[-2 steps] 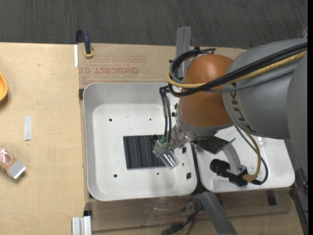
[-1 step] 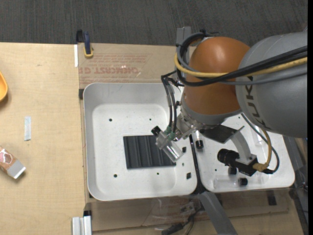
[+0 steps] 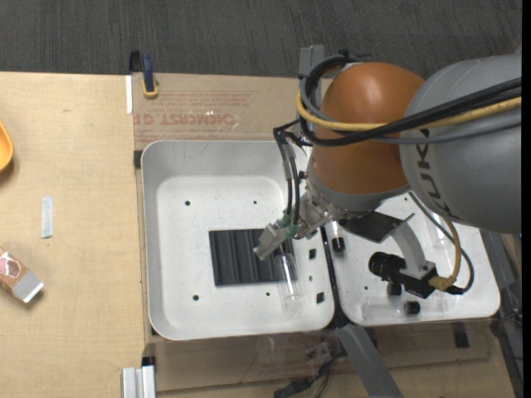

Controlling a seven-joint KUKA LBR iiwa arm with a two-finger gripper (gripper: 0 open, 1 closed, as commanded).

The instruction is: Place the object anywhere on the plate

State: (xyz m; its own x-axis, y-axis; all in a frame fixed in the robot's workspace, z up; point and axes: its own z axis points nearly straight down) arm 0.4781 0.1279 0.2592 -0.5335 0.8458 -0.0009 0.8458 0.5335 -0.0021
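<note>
A dark ribbed rectangular plate lies flat in the middle of the left white bin. My gripper hangs over the plate's right edge, under the orange wrist band. A grey piece shows at its tip. Just below it, a clear tube-like thing stretches from the gripper toward the bin's front right corner. I cannot tell whether that thing is held or is lying on the bin floor. The arm hides the strip between the two bins.
The right bin lies mostly under the arm. On the wooden bench to the left are a small grey strip, a wrapped item and an orange thing at the edge. A blue clamp sits behind the left bin.
</note>
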